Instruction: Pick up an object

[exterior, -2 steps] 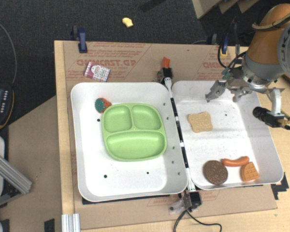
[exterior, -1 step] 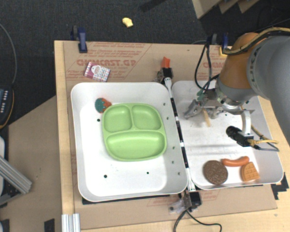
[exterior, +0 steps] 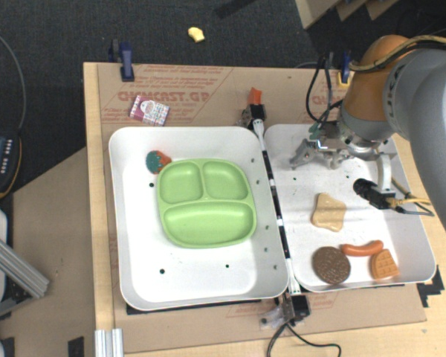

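The right bin (exterior: 409,236) holds a tan bread-like piece (exterior: 328,211) near its middle. Along its front lie a round brown cookie (exterior: 332,265), a small red sausage (exterior: 362,248) and an orange waffle piece (exterior: 384,265). My gripper (exterior: 317,156) hangs over the far end of this bin, fingers spread open with nothing between them, well behind the tan piece. The left bin (exterior: 134,222) holds a green divided plate (exterior: 205,201) and, by its far left corner, a small round teal and red thing (exterior: 158,161).
The arm's grey and orange body (exterior: 386,80) covers the far right of the right bin. A clamp (exterior: 254,110) sits where the bins meet at the back. A pink card (exterior: 149,110) lies on the board behind the left bin.
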You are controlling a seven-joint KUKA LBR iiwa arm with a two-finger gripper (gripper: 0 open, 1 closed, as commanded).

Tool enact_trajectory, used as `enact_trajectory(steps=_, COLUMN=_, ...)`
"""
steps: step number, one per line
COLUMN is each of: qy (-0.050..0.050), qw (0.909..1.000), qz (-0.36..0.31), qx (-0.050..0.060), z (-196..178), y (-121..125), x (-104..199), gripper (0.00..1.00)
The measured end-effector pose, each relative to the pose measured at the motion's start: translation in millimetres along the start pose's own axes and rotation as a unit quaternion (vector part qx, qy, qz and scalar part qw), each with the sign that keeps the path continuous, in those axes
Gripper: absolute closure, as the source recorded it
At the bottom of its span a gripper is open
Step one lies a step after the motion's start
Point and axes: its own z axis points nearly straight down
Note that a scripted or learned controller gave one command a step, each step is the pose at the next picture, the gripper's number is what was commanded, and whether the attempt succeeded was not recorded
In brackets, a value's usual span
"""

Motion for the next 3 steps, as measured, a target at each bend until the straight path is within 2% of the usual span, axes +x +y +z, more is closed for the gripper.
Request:
enact_trajectory(steps=1, qy=0.002, qw=1.0000, qz=0.002, qx=0.006, z=0.7, y=-87.7, x=16.3, gripper=0.00)
enact_trajectory(steps=2, qy=0.001, qw=1.0000, qz=0.002, qx=0.004, z=0.2, y=-113.2, x=-2.1, gripper=0.00)
enact_trajectory(steps=3, qy=0.001, qw=1.0000, qz=0.001, qx=0.003, z=-22.9, y=-137.5, x=-2.4, gripper=0.00)
